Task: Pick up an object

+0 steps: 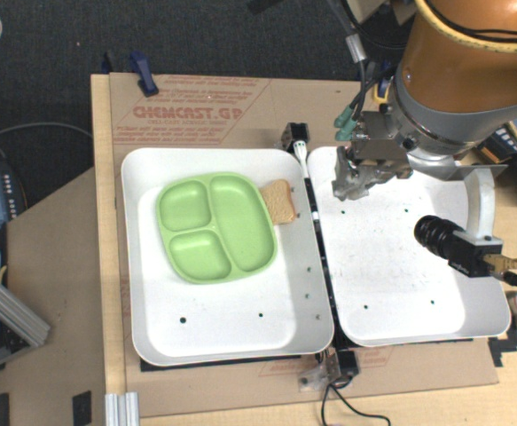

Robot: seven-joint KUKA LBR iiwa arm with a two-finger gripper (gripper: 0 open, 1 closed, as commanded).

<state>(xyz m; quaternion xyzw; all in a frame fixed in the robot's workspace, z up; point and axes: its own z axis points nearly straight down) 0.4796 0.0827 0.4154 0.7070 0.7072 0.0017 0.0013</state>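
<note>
Camera view looks down on two white bins. The left bin (143, 264) holds a green three-compartment plate (215, 227), lying flat a little toward 11 o'clock of the bin's middle. A tan slab that looks like a slice of toast or a cracker (279, 201) rests at the plate's 2 o'clock, touching or overlapping its rim and close to the wall shared with the other bin. These two are the only loose things to be seen, so one of them has to be the object to pick.

The gripper (354, 185) hangs over the right bin (391, 273), at about 10 o'clock of that bin's floor and just beside the shared wall, with the grey and orange arm (471, 51) rising behind it toward 1 o'clock. Whether the gripper is open or closed cannot be told from this angle, and nothing shows in its grasp.

As a judgement, the pick is not yet made: both candidates lie in the left bin, untouched, at the gripper's 9 o'clock. What is left is the whole of it: crossing the wall, coming down on the tan slab or the plate, closing and lifting.
</note>
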